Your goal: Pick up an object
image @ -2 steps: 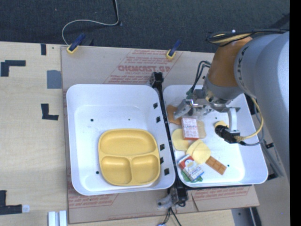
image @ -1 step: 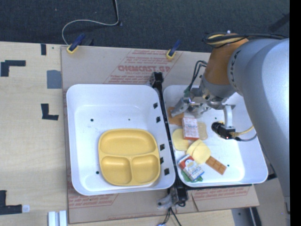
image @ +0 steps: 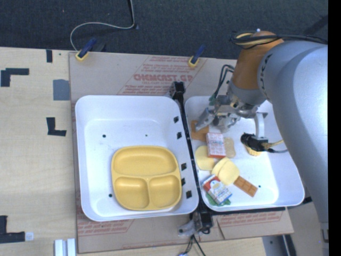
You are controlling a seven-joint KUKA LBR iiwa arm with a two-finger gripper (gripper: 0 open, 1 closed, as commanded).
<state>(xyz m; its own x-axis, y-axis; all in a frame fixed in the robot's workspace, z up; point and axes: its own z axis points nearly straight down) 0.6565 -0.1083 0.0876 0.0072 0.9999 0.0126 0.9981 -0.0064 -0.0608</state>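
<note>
**Packet to carton, everything lies in the bin: no pick made yet**

Closest to the lens, at the near edge of the right bin (image: pixel 279 167), a red-and-green packet (image: pixel 217 191) lies flat. A brown block (image: pixel 246 185) sits just beside it, toward the near right corner. A little farther in is a pale yellow wedge (image: pixel 228 170), and a pale yellow disc (image: pixel 201 158) rests against the wall shared with the left bin (image: pixel 106 121). Touching the disc is a red-and-white carton (image: pixel 216 144), roughly mid-bin.

My gripper (image: pixel 216 119) hangs low over the far half of the right bin, just beyond the carton's far end and close to the shared wall. I cannot tell from this angle whether it is spread or clenched. I see nothing caught in it.

By my reckoning the reach is done, but the grasp and the lift are both left. Every item rests on the bin floor. The carton looks the likeliest target, being the thing nearest under me.

A yellow divided tray (image: pixel 146 176) occupies the near half of the left bin, well apart from my work.
</note>
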